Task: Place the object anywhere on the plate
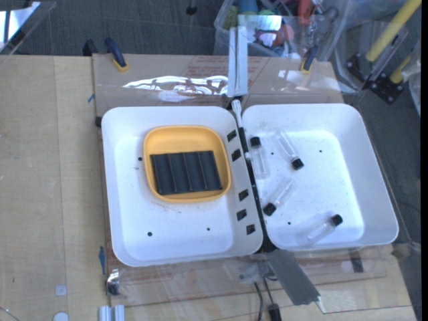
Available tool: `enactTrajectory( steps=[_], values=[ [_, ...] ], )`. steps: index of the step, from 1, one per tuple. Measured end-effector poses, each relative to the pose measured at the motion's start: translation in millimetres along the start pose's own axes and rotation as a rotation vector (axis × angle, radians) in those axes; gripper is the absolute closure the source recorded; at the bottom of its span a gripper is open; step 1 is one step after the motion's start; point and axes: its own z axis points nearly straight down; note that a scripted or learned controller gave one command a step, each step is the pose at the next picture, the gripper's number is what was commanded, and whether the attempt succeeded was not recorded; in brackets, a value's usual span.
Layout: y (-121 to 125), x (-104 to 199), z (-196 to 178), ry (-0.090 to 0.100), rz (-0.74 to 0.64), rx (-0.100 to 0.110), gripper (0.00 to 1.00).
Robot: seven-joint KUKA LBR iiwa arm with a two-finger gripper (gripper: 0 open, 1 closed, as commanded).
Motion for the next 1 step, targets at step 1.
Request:
enactTrajectory(
  steps=[1],
  values=[
    [0.2,0.0,0.5,-0.001,-0.376,-0.002,1.0]
  ],
)
